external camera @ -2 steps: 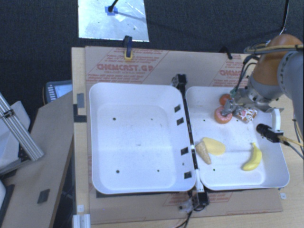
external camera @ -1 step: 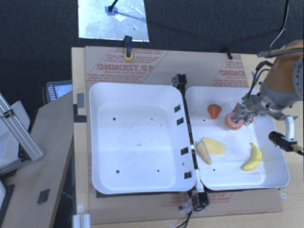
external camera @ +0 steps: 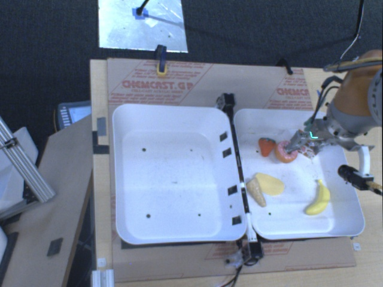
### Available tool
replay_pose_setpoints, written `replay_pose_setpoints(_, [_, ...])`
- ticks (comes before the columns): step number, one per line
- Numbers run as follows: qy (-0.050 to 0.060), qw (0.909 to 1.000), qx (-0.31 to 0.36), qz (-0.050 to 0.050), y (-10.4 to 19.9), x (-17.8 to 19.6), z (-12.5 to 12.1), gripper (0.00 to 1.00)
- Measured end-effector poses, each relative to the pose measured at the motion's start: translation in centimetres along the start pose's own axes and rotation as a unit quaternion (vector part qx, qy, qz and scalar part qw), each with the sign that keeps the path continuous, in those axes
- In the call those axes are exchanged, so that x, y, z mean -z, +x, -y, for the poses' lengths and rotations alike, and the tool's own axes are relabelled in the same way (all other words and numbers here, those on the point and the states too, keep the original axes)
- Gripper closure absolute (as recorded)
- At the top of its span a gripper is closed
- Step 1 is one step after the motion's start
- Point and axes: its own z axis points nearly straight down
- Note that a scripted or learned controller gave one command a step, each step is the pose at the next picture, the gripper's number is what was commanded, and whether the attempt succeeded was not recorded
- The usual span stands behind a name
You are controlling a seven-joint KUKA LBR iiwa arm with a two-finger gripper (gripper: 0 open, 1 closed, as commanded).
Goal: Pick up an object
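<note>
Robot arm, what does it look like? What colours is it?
The arm is grey with a wide orange band above the wrist. Thin dark cables loop beside the band. The gripper at its tip is dark grey metal, with a tiny turquoise light glowing on it.

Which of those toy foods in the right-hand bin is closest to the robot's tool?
The pink ring-shaped piece, directly at the tool. The red piece sits beside it; the banana lies farther off.
</note>
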Motion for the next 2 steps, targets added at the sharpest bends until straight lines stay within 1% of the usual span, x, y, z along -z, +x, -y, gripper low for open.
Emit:
replay_pose_setpoints(1, [-0.003,1.0000,0.005,0.006,5.71,-2.24,-5.83,0.00])
replay_pose_setpoints(2, [-0.010,0.9999,0.002,0.007,5.57,-2.33,-5.41,0.00])
